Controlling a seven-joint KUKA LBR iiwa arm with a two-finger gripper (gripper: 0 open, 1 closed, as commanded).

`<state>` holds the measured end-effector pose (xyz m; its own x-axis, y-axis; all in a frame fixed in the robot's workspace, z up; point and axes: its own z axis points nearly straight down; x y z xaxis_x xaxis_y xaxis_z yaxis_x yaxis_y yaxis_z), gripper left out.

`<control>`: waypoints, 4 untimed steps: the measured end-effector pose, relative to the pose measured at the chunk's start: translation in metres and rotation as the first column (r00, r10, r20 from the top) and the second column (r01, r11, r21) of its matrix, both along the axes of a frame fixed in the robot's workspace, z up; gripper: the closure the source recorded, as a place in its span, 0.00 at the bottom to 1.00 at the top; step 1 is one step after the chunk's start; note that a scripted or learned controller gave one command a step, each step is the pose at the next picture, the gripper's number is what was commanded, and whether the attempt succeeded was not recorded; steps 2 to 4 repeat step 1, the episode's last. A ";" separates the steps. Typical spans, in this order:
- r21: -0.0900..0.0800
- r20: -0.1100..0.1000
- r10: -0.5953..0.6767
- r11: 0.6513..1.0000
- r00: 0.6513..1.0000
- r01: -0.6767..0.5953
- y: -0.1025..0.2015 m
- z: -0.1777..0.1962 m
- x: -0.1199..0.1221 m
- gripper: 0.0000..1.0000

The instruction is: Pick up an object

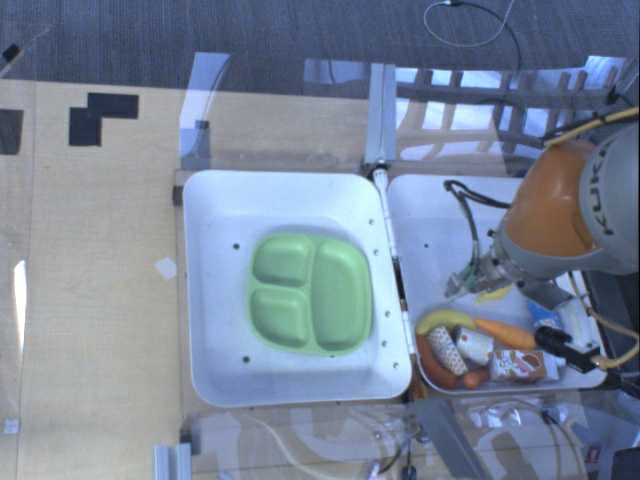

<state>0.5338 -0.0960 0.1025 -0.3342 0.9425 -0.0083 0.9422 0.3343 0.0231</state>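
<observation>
1. Two shallow white bins sit side by side on the bench. The left bin [210, 268] holds a green divided plate [310, 293] with three compartments, lying flat near the bin's middle.
2. The right bin [430, 218] holds a cluster of small things packed toward its 6 o'clock edge.
3. In that cluster, a yellow banana [447, 320] curves across the top, with an orange carrot [505, 332] just beside it at 3 o'clock.
4. Below the banana lie a reddish sausage-like piece [440, 358] and a small white can or jar [474, 345], touching or nearly touching each other.
5. A small printed carton [518, 366] lies at the 5 o'clock end of the cluster, next to a white and blue item [560, 318] at the bin's right side.
6. The arm [555, 208] reaches in from 3 o'clock, its orange band over the right bin.
7. The gripper [478, 283] hangs low in the right bin, just at 12 o'clock of the banana and carrot.
8. Something yellowish shows at the gripper's tip, but I cannot tell whether it is held, or whether the tool is wide or narrow.
</observation>
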 end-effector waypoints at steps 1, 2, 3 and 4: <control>0.002 -0.019 -0.510 0.860 0.860 0.510 -0.030 0.126 -0.042 1.00; 0.002 -0.019 -0.510 0.860 0.860 0.510 -0.030 0.126 -0.042 1.00; 0.002 -0.019 -0.510 0.860 0.860 0.510 -0.030 0.126 -0.042 1.00; 0.002 -0.019 -0.510 0.860 0.860 0.510 -0.030 0.126 -0.042 1.00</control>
